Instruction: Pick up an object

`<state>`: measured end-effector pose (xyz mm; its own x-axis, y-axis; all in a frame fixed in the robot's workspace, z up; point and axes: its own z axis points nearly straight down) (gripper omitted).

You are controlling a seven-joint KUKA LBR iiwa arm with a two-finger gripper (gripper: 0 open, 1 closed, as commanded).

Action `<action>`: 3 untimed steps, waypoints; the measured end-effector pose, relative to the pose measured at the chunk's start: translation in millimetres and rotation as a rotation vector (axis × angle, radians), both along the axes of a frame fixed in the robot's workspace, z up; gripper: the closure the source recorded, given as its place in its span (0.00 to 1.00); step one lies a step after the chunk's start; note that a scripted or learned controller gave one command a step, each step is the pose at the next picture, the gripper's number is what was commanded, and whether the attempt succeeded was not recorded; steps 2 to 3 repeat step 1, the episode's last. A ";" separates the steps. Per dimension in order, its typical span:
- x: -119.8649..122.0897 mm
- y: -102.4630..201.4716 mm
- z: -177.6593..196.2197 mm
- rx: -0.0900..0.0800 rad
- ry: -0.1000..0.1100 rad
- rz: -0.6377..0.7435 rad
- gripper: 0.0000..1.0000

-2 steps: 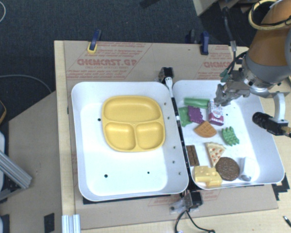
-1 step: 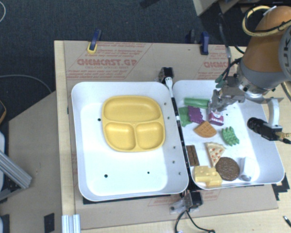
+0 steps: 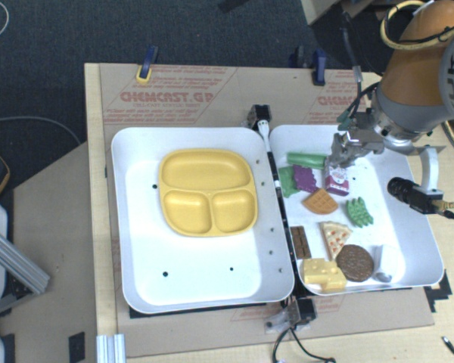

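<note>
Hand (image 3: 346, 151) hangs low over the right bin (image 3: 427, 237), and I cannot tell how it is set. On the desk (image 3: 98, 203), the left bin (image 3: 129, 225) carries a yellow divided tray (image 3: 208, 190). Rightward lie a green piece (image 3: 306, 159), a purple piece (image 3: 306, 178) and a small pink-and-white packet (image 3: 337, 181) just under the hand. Crowding is the likely risk: neighbours may get nudged, or the packet may slip away.

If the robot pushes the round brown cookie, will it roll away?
Probably not. The brown cookie lies flat like a disc in the right bin, so a push would likely slide it. It looks like stiff toy food, likely light. The cheese and pizza slice sit close by and might block it.
</note>
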<state>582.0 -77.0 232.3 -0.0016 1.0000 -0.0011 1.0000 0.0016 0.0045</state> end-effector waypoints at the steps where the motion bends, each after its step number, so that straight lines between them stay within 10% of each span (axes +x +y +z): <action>1: 12.2 -8.1 -14.5 -0.001 0.001 -0.002 1.00; 3: 12.2 -8.1 -14.5 -0.001 0.001 -0.002 1.00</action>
